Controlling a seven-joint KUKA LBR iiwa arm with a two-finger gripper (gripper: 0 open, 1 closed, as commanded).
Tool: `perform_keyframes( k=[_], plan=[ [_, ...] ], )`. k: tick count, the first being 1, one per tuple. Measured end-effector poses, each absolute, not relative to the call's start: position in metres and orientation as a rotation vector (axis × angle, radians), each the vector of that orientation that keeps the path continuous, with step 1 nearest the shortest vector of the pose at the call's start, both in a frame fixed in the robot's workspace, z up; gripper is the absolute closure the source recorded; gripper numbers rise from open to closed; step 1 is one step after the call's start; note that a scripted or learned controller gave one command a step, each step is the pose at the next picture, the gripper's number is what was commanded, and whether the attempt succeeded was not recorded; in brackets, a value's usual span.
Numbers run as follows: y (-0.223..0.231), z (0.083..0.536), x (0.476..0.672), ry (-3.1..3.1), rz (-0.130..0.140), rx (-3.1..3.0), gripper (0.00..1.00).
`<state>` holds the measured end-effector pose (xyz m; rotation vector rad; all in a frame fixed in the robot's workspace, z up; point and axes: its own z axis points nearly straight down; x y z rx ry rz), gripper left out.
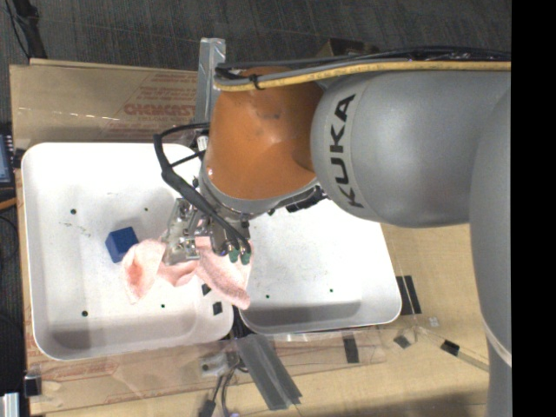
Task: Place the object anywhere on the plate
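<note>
A pink cloth [148, 268] lies crumpled in the left bin [52, 233], and one flap [228, 281] of it reaches over the rim between the two bins. Just left of the cloth sits a small blue block [122, 242] on the bin floor. My gripper [184, 248] comes down from the orange-banded wrist [256, 142] into the bunched middle of the cloth. Its tips are buried in the folds, so the grip is hidden.
The grey arm covers most of the right bin [347, 268] and the upper right of the view. Black cables [174, 176] loop beside the wrist. Cardboard lies behind the bins, and a metal bracket [261, 367] stands at the front edge.
</note>
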<state>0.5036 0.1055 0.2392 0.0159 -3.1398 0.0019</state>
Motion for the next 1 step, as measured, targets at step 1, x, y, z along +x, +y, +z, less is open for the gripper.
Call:
perform_keyframes(
  k=[1],
  plan=[
    [0.1053, 0.2394, 0.5037, -3.14, 0.002, 0.014, 0.0]
  ],
)
